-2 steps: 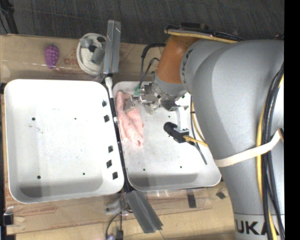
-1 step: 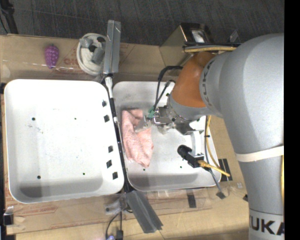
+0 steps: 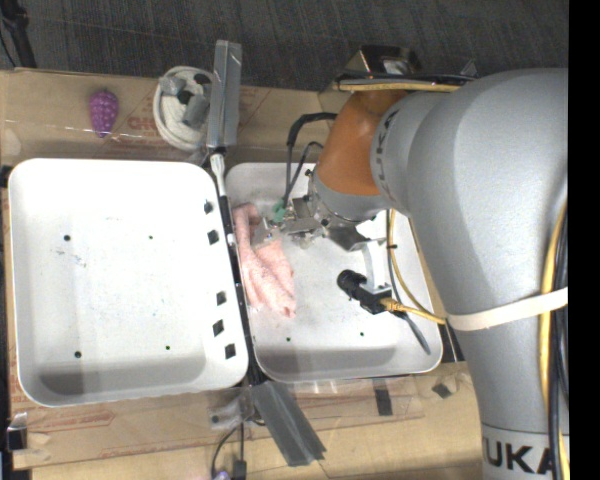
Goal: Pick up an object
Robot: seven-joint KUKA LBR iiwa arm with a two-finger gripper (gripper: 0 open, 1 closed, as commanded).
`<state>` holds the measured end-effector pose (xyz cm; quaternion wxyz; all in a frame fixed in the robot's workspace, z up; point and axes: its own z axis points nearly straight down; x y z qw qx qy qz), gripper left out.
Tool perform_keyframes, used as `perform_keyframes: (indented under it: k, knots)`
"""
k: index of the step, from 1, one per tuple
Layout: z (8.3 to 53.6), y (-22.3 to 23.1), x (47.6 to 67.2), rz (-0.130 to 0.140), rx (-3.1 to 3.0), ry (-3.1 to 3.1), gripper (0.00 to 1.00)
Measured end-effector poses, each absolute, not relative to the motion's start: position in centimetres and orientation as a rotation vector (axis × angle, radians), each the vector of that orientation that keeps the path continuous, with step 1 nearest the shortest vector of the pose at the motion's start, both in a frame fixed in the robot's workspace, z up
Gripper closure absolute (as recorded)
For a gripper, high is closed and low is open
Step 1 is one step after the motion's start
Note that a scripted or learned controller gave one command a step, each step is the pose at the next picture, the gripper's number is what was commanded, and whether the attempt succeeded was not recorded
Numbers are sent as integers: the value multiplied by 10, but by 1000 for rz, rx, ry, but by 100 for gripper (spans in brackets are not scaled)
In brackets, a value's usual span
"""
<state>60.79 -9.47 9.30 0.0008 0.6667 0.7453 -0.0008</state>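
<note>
Camera view: two white bins side by side on the counter point(image 3: 120, 138). Pink object point(image 3: 263, 268) lies in the right bin point(image 3: 325, 353), against its 9 o'clock wall, long axis 12-to-6 o'clock. Pincer point(image 3: 280, 220) sits at the object's 12 o'clock end; open or closed, cannot tell. Open floor toward 3 and 6 o'clock. Left bin point(image 3: 110, 278) bare. One purple item point(image 3: 103, 111) at 11 o'clock on the counter.

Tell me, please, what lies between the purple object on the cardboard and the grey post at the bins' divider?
In the camera view, a white coiled roll sits between the purple object and the grey post.
</note>
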Motion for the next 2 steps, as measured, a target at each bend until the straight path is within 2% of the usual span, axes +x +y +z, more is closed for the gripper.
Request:
perform_keyframes:
  k: [1,2]
  knots:
    - [103,-94,608,-2,2091,2346,100]
    - [295,-47,591,-3,2351,2087,100]
